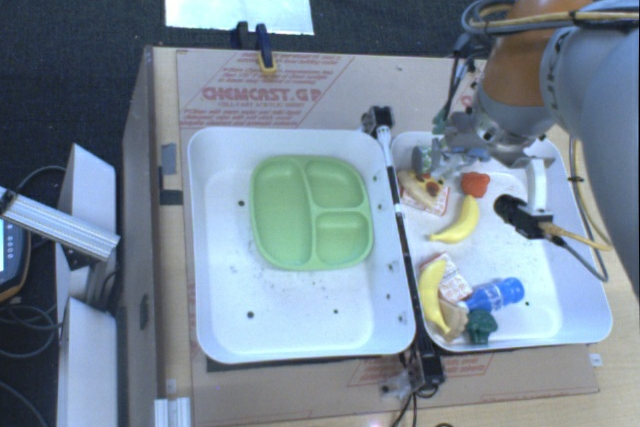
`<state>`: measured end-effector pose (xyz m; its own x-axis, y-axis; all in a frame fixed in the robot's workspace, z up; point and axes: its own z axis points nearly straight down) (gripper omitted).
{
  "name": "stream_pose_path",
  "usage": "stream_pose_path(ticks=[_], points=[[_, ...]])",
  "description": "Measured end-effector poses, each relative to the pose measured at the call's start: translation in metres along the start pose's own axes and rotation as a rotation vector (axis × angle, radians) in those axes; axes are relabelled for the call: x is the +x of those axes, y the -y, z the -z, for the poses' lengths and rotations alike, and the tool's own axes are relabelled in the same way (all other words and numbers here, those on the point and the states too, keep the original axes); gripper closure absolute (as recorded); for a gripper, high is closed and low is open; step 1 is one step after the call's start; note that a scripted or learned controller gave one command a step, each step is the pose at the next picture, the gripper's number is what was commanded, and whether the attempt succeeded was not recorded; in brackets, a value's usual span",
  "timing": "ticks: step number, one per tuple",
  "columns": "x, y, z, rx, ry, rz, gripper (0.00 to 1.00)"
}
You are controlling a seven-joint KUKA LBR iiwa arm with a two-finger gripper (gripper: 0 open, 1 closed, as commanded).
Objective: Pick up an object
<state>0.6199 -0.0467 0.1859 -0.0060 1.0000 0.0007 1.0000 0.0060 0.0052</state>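
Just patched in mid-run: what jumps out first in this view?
The green divided plate lies alone in the left bin. The right bin holds a jumble: two bananas, a blue bottle, a red piece. The gripper hangs over that bin's far left corner.

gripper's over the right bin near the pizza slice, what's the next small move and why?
Probably a short, straight descent onto the pizza slice. The gripper sits just above the slice's upper end at the back left of the right bin, and nothing shows between its fingers. The red tomato-like piece and the banana lie apart to the right, so a vertical drop looks least likely to bump them.
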Motion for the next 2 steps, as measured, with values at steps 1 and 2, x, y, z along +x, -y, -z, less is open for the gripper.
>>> stream_pose_path(ticks=[1, 2], points=[[-0.0064, 0.0265, 0.0248, 0.003, 0.001, -0.003, 1.00], [-0.0064, 0.0266, 0.0246, 0.004, 0.001, -0.003, 0.00]])
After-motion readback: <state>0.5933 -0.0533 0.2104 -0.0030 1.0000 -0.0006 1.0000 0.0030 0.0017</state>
